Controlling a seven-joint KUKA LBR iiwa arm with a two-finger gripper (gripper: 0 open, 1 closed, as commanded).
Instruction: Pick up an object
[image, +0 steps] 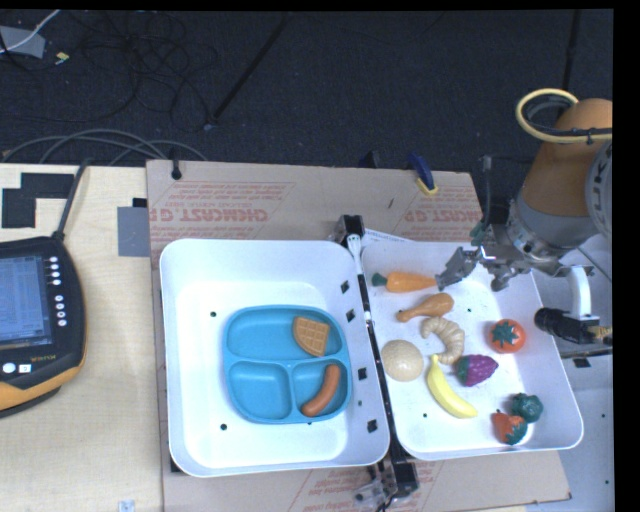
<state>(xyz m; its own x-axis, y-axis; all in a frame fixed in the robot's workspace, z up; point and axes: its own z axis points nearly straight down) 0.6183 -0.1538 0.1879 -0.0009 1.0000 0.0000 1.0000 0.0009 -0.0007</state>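
1. Two white bins sit side by side on the bench: the left bin (190, 300) and the right bin (560, 400).
2. The left bin holds one blue divided tray (240, 345), which serves as the landmark for that side.
3. Two food items lie on the tray: one waffle (311, 335) in its upper right compartment and one sausage (322, 390) in its lower right compartment.
4. The right bin holds nine toy foods, placed here relative to the banana (449, 390).
5. One carrot (410, 283) lies well above the banana, near the bin's far edge.
6. One chicken drumstick (427, 307) lies above the banana, just below the carrot.
7. One pale curved shrimp-like piece (446, 334) sits just above the banana.
8. One round cream-coloured ball (403, 360) sits just left of the banana.
9. One bunch of purple grapes (477, 369) sits just right of the banana.
10. One tomato (507, 336) lies up and to the right of the banana.
11. One strawberry (508, 428) and one green broccoli piece (526, 406) sit together, right of the banana's lower end.
12. The gripper (462, 264) hangs over the far part of the right bin, well above the banana and just right of the carrot; its dark fingers look spread with nothing between them.
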